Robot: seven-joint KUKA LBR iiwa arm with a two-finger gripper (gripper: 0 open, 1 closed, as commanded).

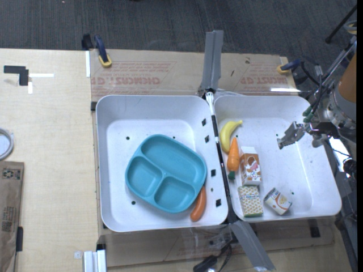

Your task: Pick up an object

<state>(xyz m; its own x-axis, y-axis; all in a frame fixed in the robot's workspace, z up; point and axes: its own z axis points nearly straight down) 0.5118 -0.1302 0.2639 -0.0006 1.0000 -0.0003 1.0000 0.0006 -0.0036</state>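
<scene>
Your gripper (290, 134) hangs spread and empty over the right bin (317, 169), well apart from the banana (228, 133) and cartons (250, 167).

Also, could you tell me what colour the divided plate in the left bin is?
The divided plate is light blue, seen clearly in the camera view.

Even, bright overhead light is seen across the scene. Soft shadows are cast inside the white bins (108, 169). The arm (346, 103) at the right edge is slightly blurred.
</scene>
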